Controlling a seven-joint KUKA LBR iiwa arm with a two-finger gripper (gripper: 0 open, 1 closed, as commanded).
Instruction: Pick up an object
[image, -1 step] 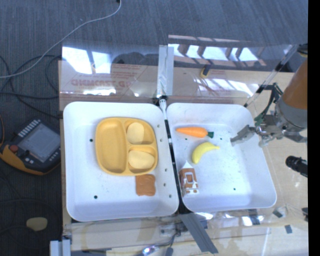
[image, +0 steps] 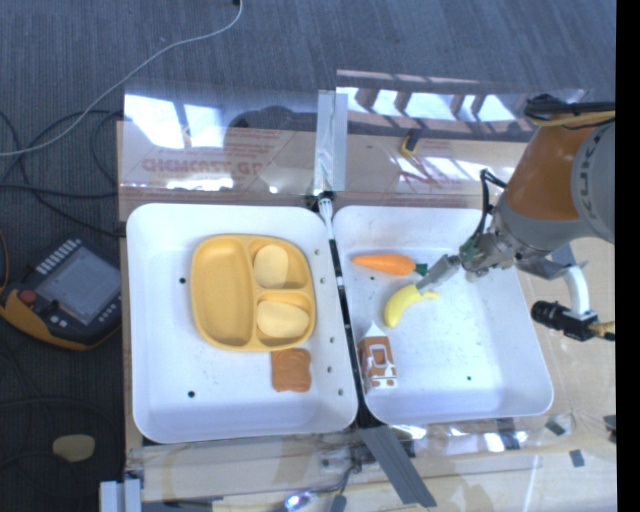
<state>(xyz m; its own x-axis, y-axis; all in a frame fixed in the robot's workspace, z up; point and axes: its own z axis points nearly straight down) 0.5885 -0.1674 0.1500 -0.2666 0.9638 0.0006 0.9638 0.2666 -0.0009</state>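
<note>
Watching the banana (image: 401, 303) first, since it is the thing nearest the claw: it lies near the middle of the right bin (image: 500, 395), curved, its upper tip pointing toward two o'clock. The gripper (image: 432, 276) sits right at that tip, touching or just beside it, and from my seat I cannot tell how the claw stands; it shows too small and slanted. I see nothing lifted, so I call the pick not yet made. I judge the banana a light, stiff toy with a smooth, slippery skin; the tapered tip is a poor hold, so I would take it across the thick middle of the curve. At twelve o'clock from it, just apart, lies the carrot (image: 384, 264), lengthwise across the bin. At seven o'clock, near the bin's left wall, sits a small brown and white block (image: 377, 362). Over in the left bin (image: 160, 300) I see a yellow divided tray (image: 222, 290) and, at its five o'clock, a brown slice (image: 291, 371). The arm (image: 550, 195) comes in from three o'clock.
</note>
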